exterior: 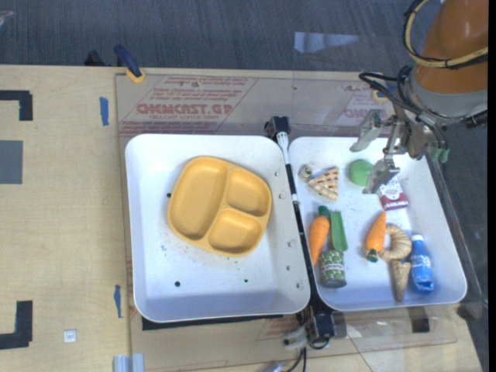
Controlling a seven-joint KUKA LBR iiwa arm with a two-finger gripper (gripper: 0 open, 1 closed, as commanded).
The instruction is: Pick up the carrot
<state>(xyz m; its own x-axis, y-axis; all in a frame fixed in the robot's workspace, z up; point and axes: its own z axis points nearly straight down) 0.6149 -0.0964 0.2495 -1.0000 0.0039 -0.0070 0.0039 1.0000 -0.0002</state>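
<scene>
Pincer (377, 161) hovers by green ball (359, 171); carrot (318, 237) lies apart.

The scene is evenly and brightly lit from above. Soft shadows are cast beneath the bins (147, 301). Slight blur is seen throughout, and glare on a clear sheet (325, 43).

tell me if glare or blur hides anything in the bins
Camera view: even, soft lighting, faint shadows; a pale glare patch on the floor above the bench, none in the bins; both carrots read clearly; the end effector looks slightly soft.
</scene>
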